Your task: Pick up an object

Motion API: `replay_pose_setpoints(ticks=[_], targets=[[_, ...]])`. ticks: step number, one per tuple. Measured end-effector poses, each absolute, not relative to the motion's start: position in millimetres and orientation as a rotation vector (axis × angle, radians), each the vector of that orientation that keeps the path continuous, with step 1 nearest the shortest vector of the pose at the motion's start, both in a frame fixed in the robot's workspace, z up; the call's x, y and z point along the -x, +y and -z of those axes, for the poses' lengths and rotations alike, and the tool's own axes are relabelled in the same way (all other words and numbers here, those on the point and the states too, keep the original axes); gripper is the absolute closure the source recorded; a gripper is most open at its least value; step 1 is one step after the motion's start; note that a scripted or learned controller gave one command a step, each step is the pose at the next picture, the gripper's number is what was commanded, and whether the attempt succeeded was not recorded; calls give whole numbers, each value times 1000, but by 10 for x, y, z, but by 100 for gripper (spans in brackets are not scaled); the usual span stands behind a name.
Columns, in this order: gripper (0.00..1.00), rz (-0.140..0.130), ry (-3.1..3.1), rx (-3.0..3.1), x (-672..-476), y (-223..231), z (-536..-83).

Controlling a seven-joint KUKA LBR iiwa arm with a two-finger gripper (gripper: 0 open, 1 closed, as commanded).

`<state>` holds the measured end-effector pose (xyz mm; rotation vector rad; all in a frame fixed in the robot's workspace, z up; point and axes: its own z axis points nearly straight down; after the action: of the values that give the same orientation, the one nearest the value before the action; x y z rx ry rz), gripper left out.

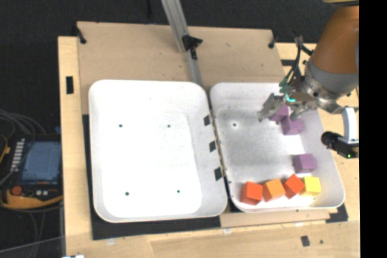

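Orange blocks (pixel 264 190) lie low; claw (pixel 283 107) touches purple block (pixel 292 125).

Two bins sit side by side on the table (pixel 121 51). In the right bin (pixel 242 148), four blocks (pixel 279 188) line its near edge, one block (pixel 304 162) just behind them, another (pixel 292 125) farther back beneath the pincer (pixel 283 107).

A: Where's the arm sitting?
B: Upper right of the frame. Orange band topmost, grey wrist under it, angled down and left.
A: And the gripper (pixel 283 107)?
B: Mid-right, just below and left of the wrist, pointing down.
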<state>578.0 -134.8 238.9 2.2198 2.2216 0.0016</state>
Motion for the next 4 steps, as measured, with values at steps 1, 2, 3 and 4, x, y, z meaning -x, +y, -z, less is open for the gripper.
replay_pose_setpoints(ticks=[1,2,3,4], targets=[[0,5,2220,-2225,-5809,-1427,-1939],[0,5,2220,-2225,-5845,-1512,-1478],[0,1,2217,-2221,-5851,-1525,-975],[100,-4,2207,-2228,-5859,-1535,-1100]])
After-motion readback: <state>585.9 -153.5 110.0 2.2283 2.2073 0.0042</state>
